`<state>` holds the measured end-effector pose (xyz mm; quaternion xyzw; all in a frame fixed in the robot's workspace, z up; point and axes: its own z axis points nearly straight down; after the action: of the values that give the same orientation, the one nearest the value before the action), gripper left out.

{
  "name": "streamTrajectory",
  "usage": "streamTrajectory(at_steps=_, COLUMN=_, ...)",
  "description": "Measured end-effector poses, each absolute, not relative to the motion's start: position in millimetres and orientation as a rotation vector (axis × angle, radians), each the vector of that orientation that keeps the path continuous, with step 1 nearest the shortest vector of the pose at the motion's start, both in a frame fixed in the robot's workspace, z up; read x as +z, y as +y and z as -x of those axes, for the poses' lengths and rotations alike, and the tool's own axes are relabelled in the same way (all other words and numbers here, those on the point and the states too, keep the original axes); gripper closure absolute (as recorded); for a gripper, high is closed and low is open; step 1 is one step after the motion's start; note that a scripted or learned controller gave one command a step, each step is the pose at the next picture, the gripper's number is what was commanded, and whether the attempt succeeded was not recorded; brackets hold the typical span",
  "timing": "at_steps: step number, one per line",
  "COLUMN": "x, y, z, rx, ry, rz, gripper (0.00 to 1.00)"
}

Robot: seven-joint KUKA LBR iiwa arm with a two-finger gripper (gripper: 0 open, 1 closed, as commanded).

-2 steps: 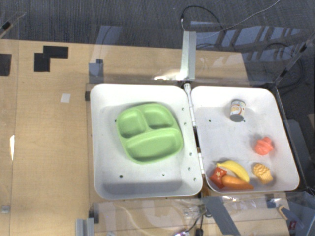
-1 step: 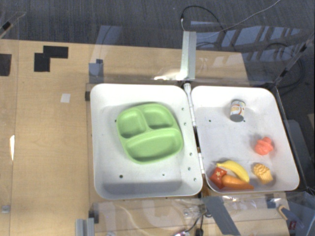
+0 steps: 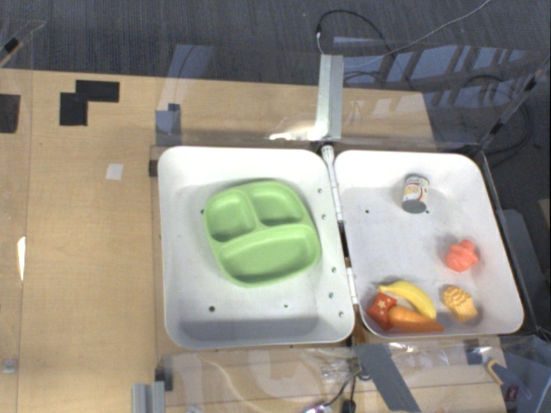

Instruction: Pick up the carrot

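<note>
Carrot (image 3: 414, 320) — orange, tapered, flat beside banana (image 3: 410, 297).

Bins: 2 white bins, left bin (image 3: 185, 231) and right bin (image 3: 379, 175), side by side on the bench (image 3: 77, 231). Left bin: 1 green divided plate (image 3: 261, 231). Right bin: 1 small can (image 3: 416, 193), 1 orange-red toy (image 3: 462, 255), 1 banana (image 3: 410, 296), 1 carrot (image 3: 411, 319), 1 red piece (image 3: 381, 305) touching the carrot's left end, 1 yellow-brown lumpy piece (image 3: 459, 302) right of the banana. Total in right bin: 6 items.
</note>
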<state>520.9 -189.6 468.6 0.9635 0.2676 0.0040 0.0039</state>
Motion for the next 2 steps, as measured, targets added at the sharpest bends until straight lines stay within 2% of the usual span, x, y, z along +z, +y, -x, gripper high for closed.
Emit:
streamTrajectory(at_steps=1, x=434.5, y=-164.3, z=-579.0, rx=0.003, ry=0.773, rz=-3.044, gripper=1.0)
streamTrajectory(at_steps=2, x=446.3, y=-163.1, z=-580.1, rx=0.008, ry=0.787, rz=-3.038, gripper=1.0)
